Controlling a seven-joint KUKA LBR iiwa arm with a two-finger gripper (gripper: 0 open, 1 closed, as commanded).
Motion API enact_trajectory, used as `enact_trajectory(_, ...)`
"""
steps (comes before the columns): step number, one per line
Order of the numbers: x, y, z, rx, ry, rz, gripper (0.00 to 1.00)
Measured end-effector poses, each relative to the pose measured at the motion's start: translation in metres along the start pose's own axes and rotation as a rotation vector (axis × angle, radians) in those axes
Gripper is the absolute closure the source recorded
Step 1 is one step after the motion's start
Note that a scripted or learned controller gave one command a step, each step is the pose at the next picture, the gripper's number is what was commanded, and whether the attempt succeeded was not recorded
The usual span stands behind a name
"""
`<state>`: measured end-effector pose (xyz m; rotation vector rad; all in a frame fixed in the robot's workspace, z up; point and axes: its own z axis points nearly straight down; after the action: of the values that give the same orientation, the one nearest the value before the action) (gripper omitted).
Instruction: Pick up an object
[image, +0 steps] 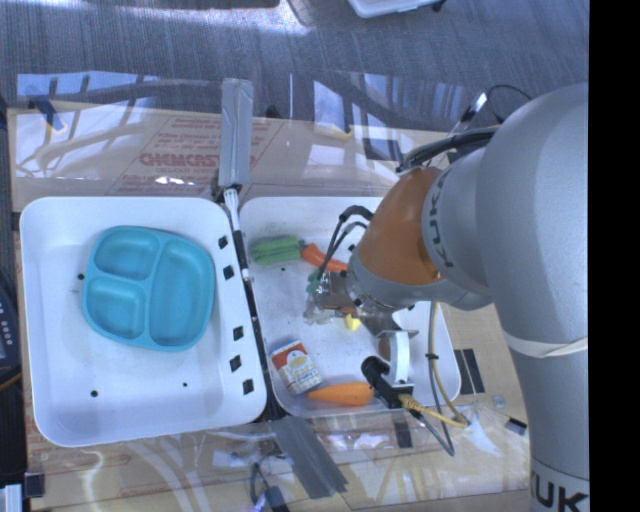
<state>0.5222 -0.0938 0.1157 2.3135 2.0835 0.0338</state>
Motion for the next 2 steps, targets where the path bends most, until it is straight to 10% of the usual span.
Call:
enact_trajectory(1, -0.0301, 0.0034, -0.1653, 0.034, 0.005, -0.149, 1.0)
enact_trajectory(2, -0.0298, 0.0031, -0.1644, 0.036, 0.005, -0.149, 0.0)
